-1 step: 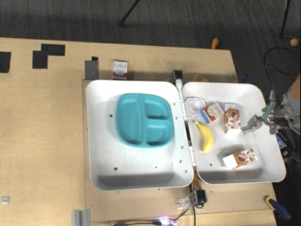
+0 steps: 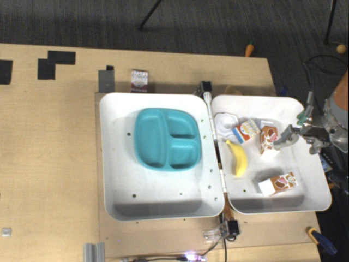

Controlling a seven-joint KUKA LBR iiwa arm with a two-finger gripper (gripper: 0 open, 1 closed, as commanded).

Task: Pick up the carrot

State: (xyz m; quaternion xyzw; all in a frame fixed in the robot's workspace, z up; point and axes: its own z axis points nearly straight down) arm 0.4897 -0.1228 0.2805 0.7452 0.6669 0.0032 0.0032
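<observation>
My gripper point(image 2: 284, 139) hangs over the right bin point(image 2: 305, 201), just beside a small brown-and-white carton point(image 2: 267, 137); I cannot tell how wide it stands. A banana point(image 2: 238, 158) lies near the bin's left wall. A small orange thing point(image 2: 249, 49), possibly the carrot, sits at the bench's point(image 2: 54, 162) far edge, outside both bins.

Teal divided plate point(image 2: 166, 139) in the white left bin point(image 2: 117, 162); yellow banana point(image 2: 238, 158) and brown-and-white cartons point(image 2: 278, 184) in the white right bin point(image 2: 313, 173); tan bench point(image 2: 49, 162).
</observation>
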